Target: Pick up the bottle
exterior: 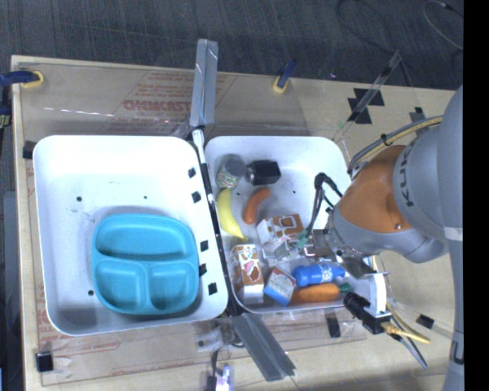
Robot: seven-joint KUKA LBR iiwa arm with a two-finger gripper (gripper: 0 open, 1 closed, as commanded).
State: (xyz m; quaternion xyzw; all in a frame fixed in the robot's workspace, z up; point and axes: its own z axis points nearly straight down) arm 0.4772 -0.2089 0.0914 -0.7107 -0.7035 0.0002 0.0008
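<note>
- You see the arm (407, 194) reaching in from the right, its orange band sitting over the right edge of the right bin (310, 149).
- Your gripper (319, 249) hangs low over the crowded near half of that bin; whether it is wide, narrow or closed on something, you cannot tell, since the wrist body covers it.
- The bottle (316, 274), blue with a white end, lies on its side just below the gripper, toward the bin's near wall. You cannot tell whether the gripper touches it.
- Right under the bottle, touching it along its length, lies an orange carrot (314, 293).
- Left of the bottle, a small blue-and-white carton (278, 286) sits tilted, and further left of the gripper stands a brown-and-white carton (247, 267).
- Just left of the gripper and slightly above, you find a white packet with red print (279, 228).
- Up and left from the gripper, an orange-red sausage shape (256, 205) lies at a slant, and beside it a yellow banana (227, 213) runs along the bin's left wall.
- Further up from the gripper, near the far wall, a black block (263, 170) rests beside a grey round can (231, 172).
- Well apart to the gripper's left, the left bin (81, 169) holds a blue divided tray (147, 261) with three compartments.
</note>
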